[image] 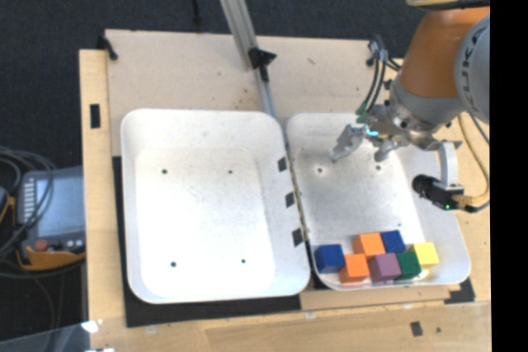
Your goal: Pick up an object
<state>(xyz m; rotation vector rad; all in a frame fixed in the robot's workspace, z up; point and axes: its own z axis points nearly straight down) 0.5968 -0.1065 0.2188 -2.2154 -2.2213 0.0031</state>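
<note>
From above, the bench (206, 62) carries two white bins side by side. In the right bin (346, 202) a cluster of small blocks lies at the near edge — a blue block (329, 257), two orange blocks (370, 243) (355, 265), a second blue block (393, 241), a purple block (384, 266), a green block (408, 263) and a yellow block (426, 253), all packed close and touching. The gripper (365, 144) hangs over the far part of the same bin, well apart from the blocks; its two fingers stand spread, with nothing between them. The left bin (206, 202) sits just beside — a thin metal rail (235, 4) rises slanted behind it.
</note>
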